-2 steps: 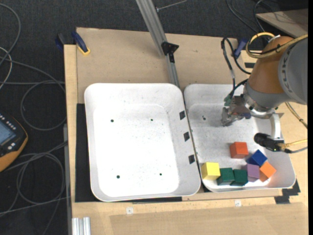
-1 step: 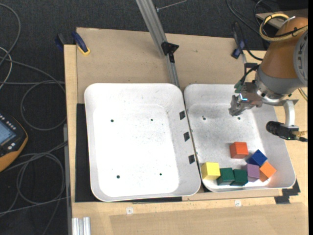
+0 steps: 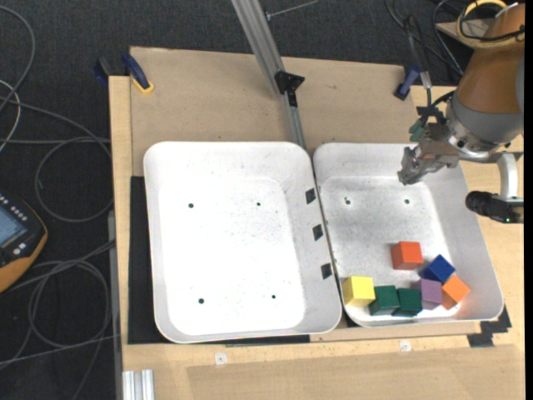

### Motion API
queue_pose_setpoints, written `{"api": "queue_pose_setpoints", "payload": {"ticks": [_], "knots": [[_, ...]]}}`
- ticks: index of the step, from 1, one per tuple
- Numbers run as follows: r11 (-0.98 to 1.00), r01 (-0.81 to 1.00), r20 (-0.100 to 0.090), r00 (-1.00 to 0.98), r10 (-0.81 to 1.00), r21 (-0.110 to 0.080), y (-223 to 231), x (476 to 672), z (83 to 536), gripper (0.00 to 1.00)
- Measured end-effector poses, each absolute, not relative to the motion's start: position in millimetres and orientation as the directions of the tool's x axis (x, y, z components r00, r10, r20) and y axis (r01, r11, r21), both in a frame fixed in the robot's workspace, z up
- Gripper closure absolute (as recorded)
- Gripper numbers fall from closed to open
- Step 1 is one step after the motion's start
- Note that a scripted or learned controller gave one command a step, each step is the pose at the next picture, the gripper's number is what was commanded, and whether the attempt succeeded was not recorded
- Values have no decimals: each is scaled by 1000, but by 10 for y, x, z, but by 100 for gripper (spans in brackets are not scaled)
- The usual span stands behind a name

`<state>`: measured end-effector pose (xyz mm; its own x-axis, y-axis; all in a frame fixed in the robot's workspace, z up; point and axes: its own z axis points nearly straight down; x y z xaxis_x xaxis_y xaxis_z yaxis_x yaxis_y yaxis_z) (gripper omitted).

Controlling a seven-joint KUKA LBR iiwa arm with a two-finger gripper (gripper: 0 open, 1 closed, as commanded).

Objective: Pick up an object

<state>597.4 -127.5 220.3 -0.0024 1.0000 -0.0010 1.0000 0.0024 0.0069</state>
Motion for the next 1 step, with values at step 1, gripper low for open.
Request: {"api": "queue_pose_setpoints", "payload": {"ticks": [1], "knots": [[2, 1000, -2, -2, 1000, 9, -1321, 5946, 2835, 100]]}}
